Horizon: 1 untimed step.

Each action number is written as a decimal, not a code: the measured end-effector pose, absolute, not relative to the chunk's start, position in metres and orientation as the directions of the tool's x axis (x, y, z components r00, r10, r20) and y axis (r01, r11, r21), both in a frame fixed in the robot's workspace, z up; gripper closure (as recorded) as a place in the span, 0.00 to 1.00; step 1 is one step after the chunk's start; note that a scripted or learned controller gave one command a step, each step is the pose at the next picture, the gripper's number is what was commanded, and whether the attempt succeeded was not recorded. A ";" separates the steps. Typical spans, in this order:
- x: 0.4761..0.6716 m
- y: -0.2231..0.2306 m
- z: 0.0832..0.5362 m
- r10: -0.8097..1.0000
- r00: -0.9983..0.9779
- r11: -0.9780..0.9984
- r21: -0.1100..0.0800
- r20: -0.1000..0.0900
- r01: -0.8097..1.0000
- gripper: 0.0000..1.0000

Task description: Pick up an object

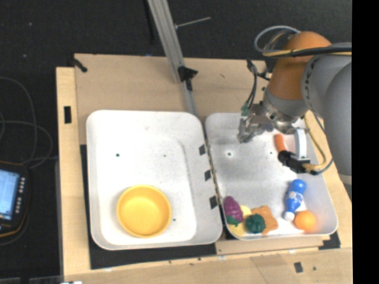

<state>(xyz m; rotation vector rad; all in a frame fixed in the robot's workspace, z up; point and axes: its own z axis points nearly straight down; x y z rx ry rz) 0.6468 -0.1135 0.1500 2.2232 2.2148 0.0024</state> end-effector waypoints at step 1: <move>0.657 -0.118 0.211 1.000 -0.001 0.001 0.008 -0.002 1.000 1.00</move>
